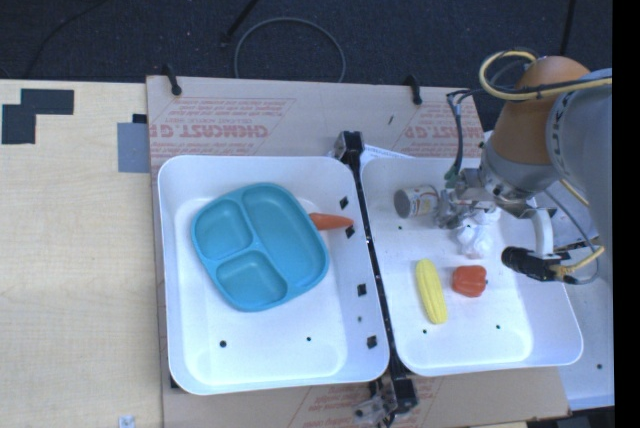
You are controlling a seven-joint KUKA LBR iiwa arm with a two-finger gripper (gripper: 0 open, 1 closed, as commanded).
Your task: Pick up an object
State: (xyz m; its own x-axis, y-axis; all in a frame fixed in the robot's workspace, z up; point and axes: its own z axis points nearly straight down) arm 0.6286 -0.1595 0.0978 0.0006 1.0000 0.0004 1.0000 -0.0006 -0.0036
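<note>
The corn cob (431, 291) lies in the right bin (545, 351), below and slightly left of the gripper (462, 209), its long axis running near vertical in the camera view with the top end tipped slightly leftward. Just right of the cob, directly below the gripper, sits a small red object (470, 281). Whether the gripper is spread or closed I cannot tell.

A robotics lab — bench (70, 246) with white bins (260, 366), cables on carpet.
</note>
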